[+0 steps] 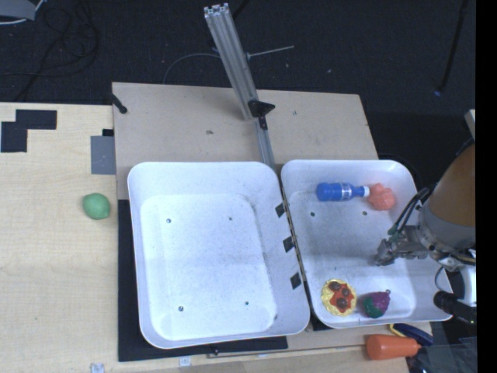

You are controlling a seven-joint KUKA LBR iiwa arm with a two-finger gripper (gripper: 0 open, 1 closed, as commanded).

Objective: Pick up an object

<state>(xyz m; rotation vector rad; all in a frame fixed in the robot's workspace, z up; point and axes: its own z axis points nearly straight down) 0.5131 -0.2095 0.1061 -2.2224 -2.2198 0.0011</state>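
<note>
Two shallow white bins are seen from above: the left bin (206,255) lies well away from the jaws, while the right bin (311,247) has the gripper (386,256) lowered over its right side, whether released or clenched cannot be told. Beyond the jaws lie a blue bottle (340,191) touching an orange toy (381,197). Nearer than the jaws lie a yellow-and-red toy (339,297) and a purple fruit with a green tip (374,304), apart from the fingers.
</note>
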